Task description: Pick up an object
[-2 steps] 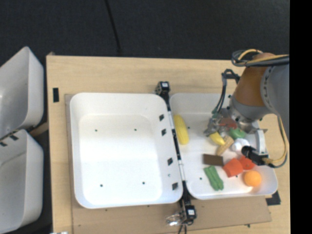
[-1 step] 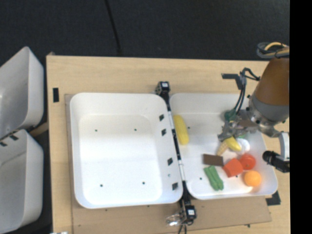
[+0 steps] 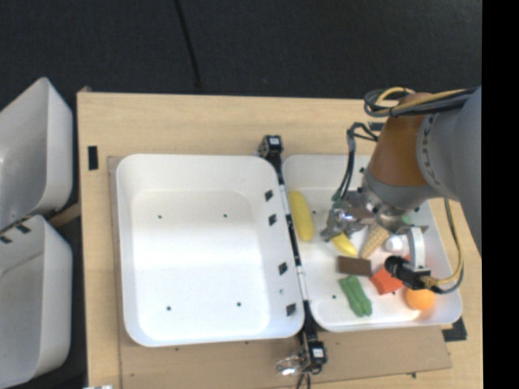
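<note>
My gripper point(image 3: 350, 232) is down in the right bin point(image 3: 318, 173), under the grey arm with its orange band. A small yellow piece point(image 3: 344, 244) lies right at its tip, touching or just beneath it. A yellow corn cob point(image 3: 302, 215) lies to the left along the bin's wall. A cream cone-shaped piece point(image 3: 374, 238) sits just right of the tip. A brown block point(image 3: 353, 266), a green pod point(image 3: 355, 294), a red block point(image 3: 385, 281) and an orange ball point(image 3: 420, 298) lie nearer the front.
The left bin point(image 3: 195, 245) lies beside the right one, joined by a black-clipped divider point(image 3: 288, 241). Two white containers point(image 3: 28, 217) stand off the bench at the left. A black cable point(image 3: 438, 278) loops over the right bin's front corner.
</note>
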### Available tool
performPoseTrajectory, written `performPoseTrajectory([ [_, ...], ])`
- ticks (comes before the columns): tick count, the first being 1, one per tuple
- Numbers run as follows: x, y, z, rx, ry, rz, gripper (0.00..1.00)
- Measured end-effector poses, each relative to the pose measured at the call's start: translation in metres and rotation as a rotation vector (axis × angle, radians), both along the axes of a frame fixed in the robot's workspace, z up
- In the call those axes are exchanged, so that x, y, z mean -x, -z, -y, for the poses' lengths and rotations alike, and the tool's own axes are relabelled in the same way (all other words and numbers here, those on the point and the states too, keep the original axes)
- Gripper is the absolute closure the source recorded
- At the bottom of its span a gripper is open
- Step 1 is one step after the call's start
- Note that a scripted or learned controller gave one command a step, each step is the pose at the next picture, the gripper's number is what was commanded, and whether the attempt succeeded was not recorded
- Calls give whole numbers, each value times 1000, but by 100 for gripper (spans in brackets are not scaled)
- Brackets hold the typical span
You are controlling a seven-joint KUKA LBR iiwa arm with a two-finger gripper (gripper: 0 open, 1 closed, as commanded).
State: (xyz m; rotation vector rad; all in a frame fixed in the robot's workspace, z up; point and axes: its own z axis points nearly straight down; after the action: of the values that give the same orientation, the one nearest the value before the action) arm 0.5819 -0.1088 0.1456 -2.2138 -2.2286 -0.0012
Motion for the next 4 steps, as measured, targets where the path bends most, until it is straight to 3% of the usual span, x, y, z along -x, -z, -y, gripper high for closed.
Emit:
performPoseTrajectory([
  [1,-36,-60,-83,-1,-4,13,100],
  [2,16,-95,-97,-1,1,6,100],
  [3,-54,-59,-150,0,-1,6,100],
  [4,-88,-73,-182,-1,1,8,100],
])
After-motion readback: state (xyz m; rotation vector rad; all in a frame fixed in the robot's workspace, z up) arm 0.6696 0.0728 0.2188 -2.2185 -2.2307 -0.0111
